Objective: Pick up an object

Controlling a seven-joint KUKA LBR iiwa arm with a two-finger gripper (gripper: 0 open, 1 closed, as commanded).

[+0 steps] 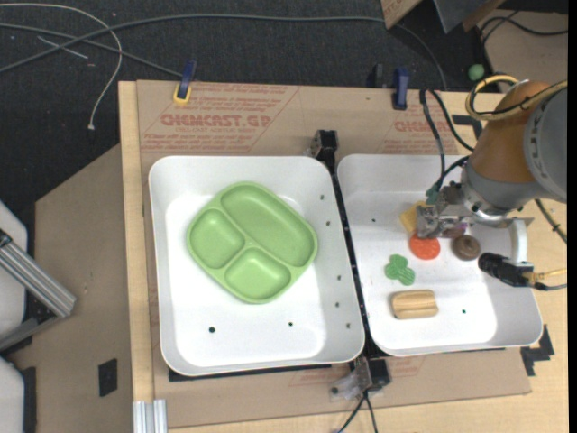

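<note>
In the right bin [505,327] lie a red round piece [425,248], a green leafy piece [398,269], a tan wooden block [414,305], a brown round piece [465,246] and a yellow piece [410,219]. My gripper [436,226] hangs low over the upper middle of this bin. It is just above the red piece, between the yellow piece and the brown one. The wrist hides part of the yellow piece and the top of the red one.
The left bin [180,332] holds a light green divided plate [252,242]. A black divider [347,260] runs between the two bins. Cables trail over the right bin's far rim [388,159]. Cardboard [225,115] borders both bins.
</note>
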